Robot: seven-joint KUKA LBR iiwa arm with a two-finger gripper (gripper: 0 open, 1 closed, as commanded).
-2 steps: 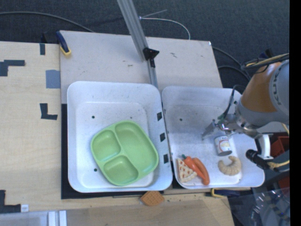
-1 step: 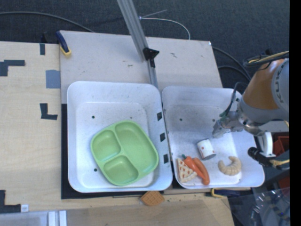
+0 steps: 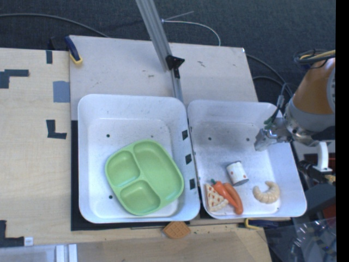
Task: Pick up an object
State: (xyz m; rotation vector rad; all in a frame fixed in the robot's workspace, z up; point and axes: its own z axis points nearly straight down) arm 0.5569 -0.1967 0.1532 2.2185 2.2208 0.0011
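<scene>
slanted metal pole point(image 3: 154, 23), blue-and-yellow clamp point(image 3: 72, 50), thin white cable point(image 3: 199, 26), waffle-like piece point(image 3: 175, 230) on bench edge

a small white can point(image 3: 236, 172) lies tilted in the right bin point(image 3: 229, 119). near the front rim lie an orange carrot point(image 3: 231, 196) touching a waffle wedge point(image 3: 215, 197), and a pale croissant point(image 3: 266, 192) apart to their right.

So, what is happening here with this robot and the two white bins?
A grey arm with an orange band reaches in from the right, and its gripper hangs over the right white bin, near its right wall. It holds nothing yet. In that bin lie a small white cylinder, an orange carrot, a waffle-patterned wedge and a pale curved croissant-like piece. The left white bin holds a green divided plate.
</scene>
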